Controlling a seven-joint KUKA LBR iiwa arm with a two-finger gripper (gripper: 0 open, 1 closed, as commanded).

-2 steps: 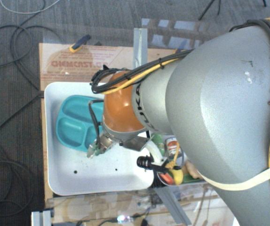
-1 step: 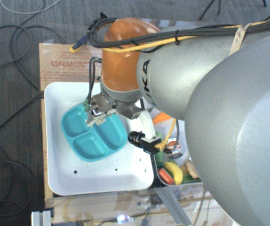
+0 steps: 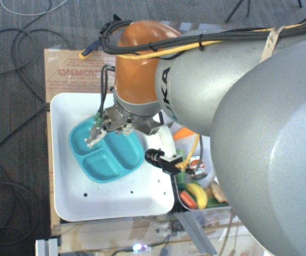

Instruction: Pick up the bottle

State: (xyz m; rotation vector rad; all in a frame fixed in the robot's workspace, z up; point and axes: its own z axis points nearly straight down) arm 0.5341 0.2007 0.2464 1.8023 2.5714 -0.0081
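Blue plastic lies under the hand [image 3: 97, 133] — a divided plate [image 3: 110, 161] in the left bin [image 3: 67, 196]; whether the hand is spread or pressed together cannot be told. The bottle's place cannot be fixed, the right bin [image 3: 202, 210] being largely covered by the arm [image 3: 222, 89]. A bottle is judged light, smooth and apt to roll — best taken across its body. Red print on the cardboard [image 3: 73, 73] cannot be read.

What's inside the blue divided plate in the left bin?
The three sections of the blue plate look bare where they show. The gripper hangs over its upper part, hiding what lies beneath.
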